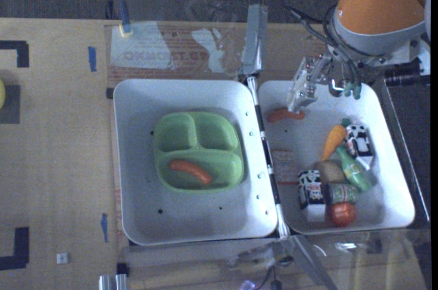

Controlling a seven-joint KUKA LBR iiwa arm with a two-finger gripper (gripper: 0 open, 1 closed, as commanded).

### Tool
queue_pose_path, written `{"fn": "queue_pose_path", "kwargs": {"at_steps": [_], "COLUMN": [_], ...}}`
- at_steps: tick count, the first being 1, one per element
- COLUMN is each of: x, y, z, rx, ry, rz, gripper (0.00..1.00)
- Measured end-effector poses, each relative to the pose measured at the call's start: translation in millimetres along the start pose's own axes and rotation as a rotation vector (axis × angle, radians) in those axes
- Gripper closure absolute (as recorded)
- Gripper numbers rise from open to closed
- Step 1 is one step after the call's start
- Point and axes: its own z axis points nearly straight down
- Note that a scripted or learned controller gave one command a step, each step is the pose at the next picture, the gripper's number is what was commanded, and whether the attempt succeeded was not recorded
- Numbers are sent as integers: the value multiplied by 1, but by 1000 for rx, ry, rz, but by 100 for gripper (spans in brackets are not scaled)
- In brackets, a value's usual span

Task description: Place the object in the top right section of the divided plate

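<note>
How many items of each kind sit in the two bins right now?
Sausages: 2
Carrot: 1
Milk cartons: 2
Green bottle: 1
Kiwi: 1
Dark can: 1
Tomato: 1
Divided plate: 1
Total: 10

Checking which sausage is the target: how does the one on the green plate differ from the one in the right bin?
The plate sausage lies in the green plate's bottom section, in the left bin; the bin sausage lies on the right bin's floor, under the pincer. The first slants and looks longer; the second lies nearly level. Both are reddish-orange.
</note>
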Motion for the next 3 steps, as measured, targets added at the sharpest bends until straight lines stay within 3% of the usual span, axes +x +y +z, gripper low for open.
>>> {"fn": "queue_pose_path", "kwargs": {"at_steps": [1, 2, 3], "x": [17, -78, -106], "y": [-109, -151, -191], "z": [-128, -127, -128], "rx": [2, 2, 3], "ry": [-1, -2, -4], "rz": [-93, -26, -96], "gripper": [100, 100, 100]}}
